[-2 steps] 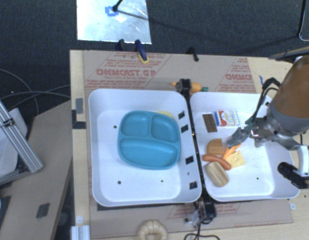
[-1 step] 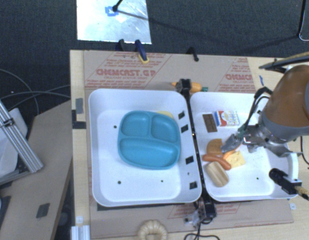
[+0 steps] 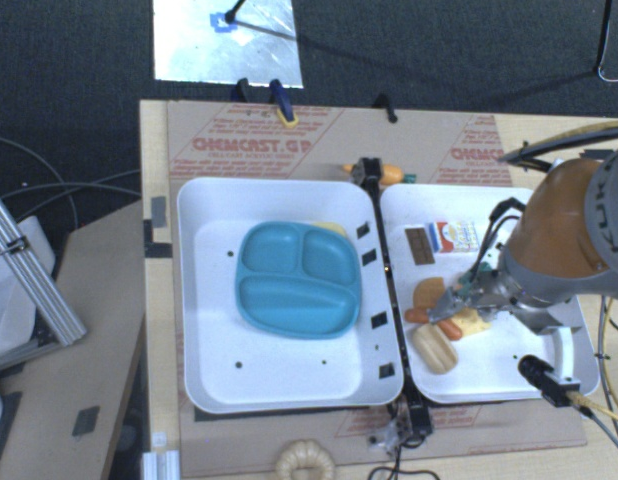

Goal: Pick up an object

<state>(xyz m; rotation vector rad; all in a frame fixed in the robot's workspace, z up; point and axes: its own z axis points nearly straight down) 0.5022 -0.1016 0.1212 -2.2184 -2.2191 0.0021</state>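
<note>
Right bin (image 3: 509, 373): pincer (image 3: 455, 303) tips blurred amid toy food (image 3: 435, 346).

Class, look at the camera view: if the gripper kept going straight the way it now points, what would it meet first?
The gripper points left and down into the right bin. First in its line, probably, is the orange carrot-like piece right at its tip, lying between the round brown piece and the tan bread roll. Depth from this slanted view is uncertain.

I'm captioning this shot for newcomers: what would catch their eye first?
The blue divided plate lying in the left bin stands out most. Next comes the grey arm with its orange band, reaching into the right bin, its claw down among small food-like items, such as a tan bun-shaped piece.
</note>
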